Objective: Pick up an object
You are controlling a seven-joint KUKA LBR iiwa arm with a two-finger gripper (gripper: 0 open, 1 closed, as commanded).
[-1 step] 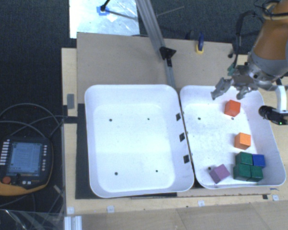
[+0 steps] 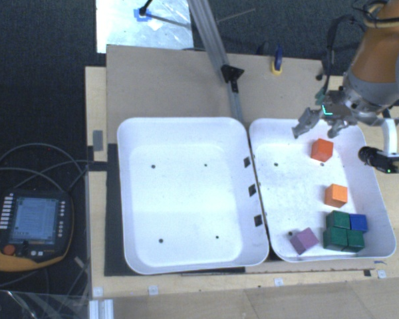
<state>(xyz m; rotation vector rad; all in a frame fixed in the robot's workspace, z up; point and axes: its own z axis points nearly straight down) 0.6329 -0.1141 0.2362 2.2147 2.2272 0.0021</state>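
We see the gripper (image 2: 317, 125) above the far edge of the right bin (image 2: 279, 191), near that bin's far right corner; its two fingers (image 2: 304, 122) are spread apart with open space between them, and nothing sits in that gap; the arm (image 2: 379, 58) enters from the right, its orange band directly above the wrist.

We locate the nearest candidate, the red-orange block (image 2: 322, 149), on the floor of the right bin close to the far edge; it lies just below the gripper in the picture, apart from the fingers, and we cannot tell the height of the fingers over it.

We find the orange block (image 2: 336, 194) near the right edge of the same bin, about midway along that edge; the green blocks (image 2: 339, 230) form a tight cluster in the near right corner, with the blue block (image 2: 358, 222) touching the cluster on its right side; the purple block (image 2: 304, 240) rests by the near edge, left of the cluster and apart from it, tilted relative to the bin walls.

The left bin (image 2: 130, 178) adjoins the right bin along their shared edge; a teach pendant (image 2: 30, 231) lies off the bench at the left, with its cable looped around it.
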